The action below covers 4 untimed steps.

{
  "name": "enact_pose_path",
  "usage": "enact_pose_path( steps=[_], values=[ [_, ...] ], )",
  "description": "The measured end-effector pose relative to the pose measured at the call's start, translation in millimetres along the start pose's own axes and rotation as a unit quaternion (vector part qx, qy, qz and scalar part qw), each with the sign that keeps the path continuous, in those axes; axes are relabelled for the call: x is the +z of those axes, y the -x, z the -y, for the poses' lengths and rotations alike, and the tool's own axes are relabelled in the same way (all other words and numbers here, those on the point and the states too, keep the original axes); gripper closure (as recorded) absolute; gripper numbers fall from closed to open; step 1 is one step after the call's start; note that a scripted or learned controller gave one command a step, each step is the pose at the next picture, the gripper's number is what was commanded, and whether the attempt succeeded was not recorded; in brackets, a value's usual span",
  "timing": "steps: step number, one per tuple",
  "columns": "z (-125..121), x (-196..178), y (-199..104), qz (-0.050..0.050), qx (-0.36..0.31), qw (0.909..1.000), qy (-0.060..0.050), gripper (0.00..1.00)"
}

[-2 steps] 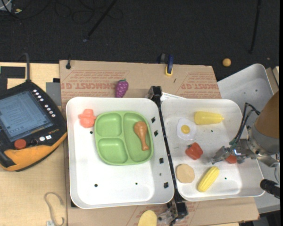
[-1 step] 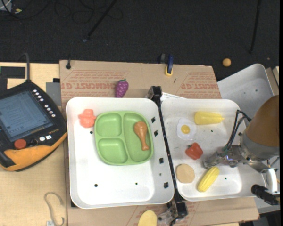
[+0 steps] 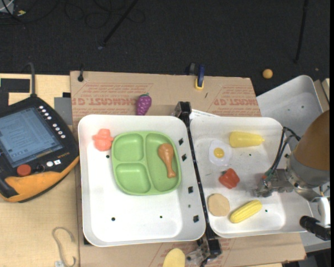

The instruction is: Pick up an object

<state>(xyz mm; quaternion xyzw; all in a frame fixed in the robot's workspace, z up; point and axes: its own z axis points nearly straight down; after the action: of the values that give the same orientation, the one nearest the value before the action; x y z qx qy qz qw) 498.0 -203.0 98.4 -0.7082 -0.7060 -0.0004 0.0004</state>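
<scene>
dark carpet (image 3: pixel 156 26), cardboard sheet (image 3: pixel 167 93), wooden bench (image 3: pixel 22 227)

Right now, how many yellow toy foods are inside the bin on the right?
3. A yellow pepper lies near the right bin's far edge, a fried egg with a yellow yolk sits left of it, and a corn cob lies near the front. The arm may hide more.

2 white bins (image 3: pixel 100 227) (side by side), 2 corn cobs (image 3: pixel 245 211), 1 green tray (image 3: pixel 122 182), 1 drumstick (image 3: pixel 167 159).

Green tray (image 3: pixel 134 178) w/ brown drumstick (image 3: pixel 167 159), pink toy (image 3: pixel 102 140), red pepper (image 3: pixel 229 178), yellow corn (image 3: pixel 245 211) (bins (image 3: pixel 133 227) white).
</scene>
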Motion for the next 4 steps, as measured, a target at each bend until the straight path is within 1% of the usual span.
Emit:
enact_pose_path(
  steps=[1,2,3,4],
  values=[
    [-6.1,-56.3,9.0,0.001,-0.001,1.0000,0.001,1.00],
    [-15.8,-112.0,4.5,0.001,-0.002,1.0000,0.002,1.00],
    [-16.0,-129.8,5.4,0.000,-0.002,1.0000,0.000,1.00],
    [-36.1,-122.7,-45.9,-0.001,-0.004,1.0000,-0.001,1.00]
  ],
)
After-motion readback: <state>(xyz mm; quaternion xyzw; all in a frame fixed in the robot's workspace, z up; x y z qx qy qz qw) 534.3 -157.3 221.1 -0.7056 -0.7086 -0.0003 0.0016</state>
